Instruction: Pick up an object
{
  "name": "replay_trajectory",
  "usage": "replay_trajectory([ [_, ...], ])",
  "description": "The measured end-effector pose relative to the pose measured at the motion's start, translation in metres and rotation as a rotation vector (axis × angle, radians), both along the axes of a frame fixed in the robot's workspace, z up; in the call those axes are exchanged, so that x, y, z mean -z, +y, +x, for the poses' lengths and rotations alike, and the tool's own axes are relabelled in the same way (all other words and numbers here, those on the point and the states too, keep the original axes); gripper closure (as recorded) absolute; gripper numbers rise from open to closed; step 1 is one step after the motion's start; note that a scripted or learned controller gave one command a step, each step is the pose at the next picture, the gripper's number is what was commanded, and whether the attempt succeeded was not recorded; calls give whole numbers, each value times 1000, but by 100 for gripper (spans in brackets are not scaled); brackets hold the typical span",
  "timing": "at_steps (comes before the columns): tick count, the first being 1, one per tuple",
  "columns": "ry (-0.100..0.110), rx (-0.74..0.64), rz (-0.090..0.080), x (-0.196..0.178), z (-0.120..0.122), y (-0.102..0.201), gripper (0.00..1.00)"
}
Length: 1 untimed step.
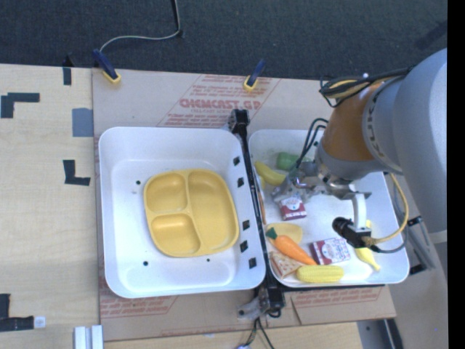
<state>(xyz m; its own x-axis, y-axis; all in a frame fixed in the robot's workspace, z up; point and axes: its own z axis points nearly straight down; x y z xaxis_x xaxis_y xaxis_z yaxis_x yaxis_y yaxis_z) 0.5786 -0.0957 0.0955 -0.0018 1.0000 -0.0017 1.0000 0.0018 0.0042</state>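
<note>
My gripper (pixel 292 192) reaches down into the right bin (pixel 389 264) from the right, its tip among the toy foods near the bin's left middle. Directly under and touching the tip lies a small red-and-white carton (pixel 293 209). A yellow banana (pixel 269 173) and a green piece (pixel 287 160) lie just behind it. Nearer the front are an orange carrot (pixel 293 249), a corn cob (pixel 320 273), a red-and-white packet (pixel 330 251) and a pale yellow slice (pixel 288 231).
The left bin (pixel 116 195) holds a yellow three-compartment plate (pixel 191 212). A black divider with clips (pixel 247 195) separates the bins. Cables loop beside the wrist at the right bin's right side (pixel 396 224). Yellow clamps (pixel 107 67) sit at the cardboard's back edge.
</note>
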Motion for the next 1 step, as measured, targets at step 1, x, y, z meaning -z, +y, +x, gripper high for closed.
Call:
replay_trajectory([
  [1, 6, -1, 3, -89, -75, 56, 100],
])
